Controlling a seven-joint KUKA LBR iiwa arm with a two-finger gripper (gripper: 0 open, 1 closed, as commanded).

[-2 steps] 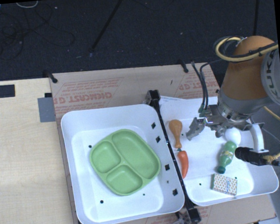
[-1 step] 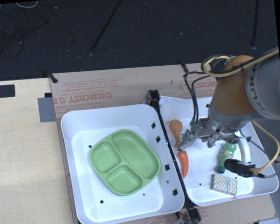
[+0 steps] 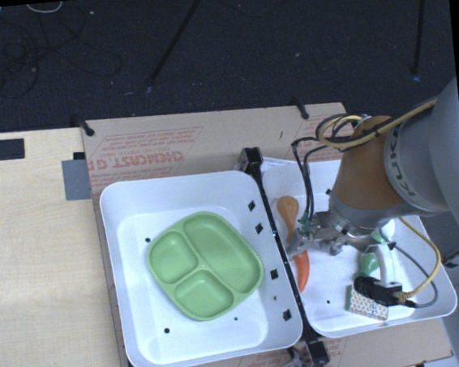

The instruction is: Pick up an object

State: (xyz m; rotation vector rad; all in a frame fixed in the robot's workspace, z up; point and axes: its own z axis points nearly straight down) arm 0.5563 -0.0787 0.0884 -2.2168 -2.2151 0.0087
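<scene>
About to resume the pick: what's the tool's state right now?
Tool: down in the right bin by the orange carrot; open or closed cannot be told.

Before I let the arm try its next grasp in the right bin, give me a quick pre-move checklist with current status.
1. Gripper is over the right bin: ok.
2. Candidate objects within the bin: ok. An orange carrot-like piece and a wooden spoon-like piece lie by the divider.
3. Object secured in the gripper: cannot tell, the wrist hides it.
4. Cables clear of objects: not ok, a yellow cable loops over the bin near a patterned block.
5. Left bin undisturbed, green divided plate lying flat: ok.
</scene>
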